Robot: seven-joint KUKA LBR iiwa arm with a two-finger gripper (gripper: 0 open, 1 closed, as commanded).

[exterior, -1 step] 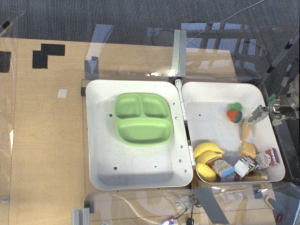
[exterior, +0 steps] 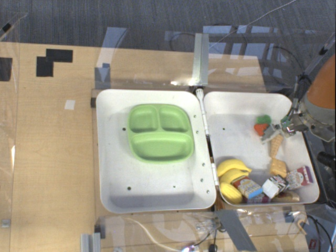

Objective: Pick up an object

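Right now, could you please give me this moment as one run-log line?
gripper low in right bin | fingers beside carrot and ice-cream cone | nothing visibly held | green plate in left bin

Robotics lab: bench [exterior: 47,140] with white bins [exterior: 110,140], clear guards, loose cables [exterior: 273,9]

The small packages [exterior: 262,187] in the right bin carry print too small to read.

A matt green plastic plate [exterior: 160,132] is seen in a smooth white plastic bin [exterior: 113,156] on a pale wood-look tabletop [exterior: 47,156].
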